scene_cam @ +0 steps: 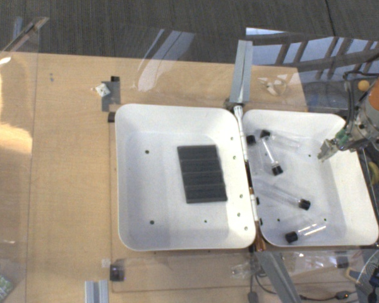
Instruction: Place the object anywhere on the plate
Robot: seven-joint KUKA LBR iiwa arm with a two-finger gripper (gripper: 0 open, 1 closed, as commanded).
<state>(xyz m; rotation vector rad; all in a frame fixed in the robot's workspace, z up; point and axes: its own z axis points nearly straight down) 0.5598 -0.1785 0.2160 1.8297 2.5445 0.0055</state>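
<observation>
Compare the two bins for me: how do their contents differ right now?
The left bin holds one flat, dark, ribbed plate lying near its middle; the right bin holds several clear tubes with black caps, such as one at, scattered at different angles. The gripper hangs over the right bin's upper right part, apart from the tubes; nothing hangs over the left bin. Both bins are shallow, white and rounded at the corners.

Dark plate [202, 173] lies in the left bin [132, 169] (tubes [271, 154] right).
</observation>
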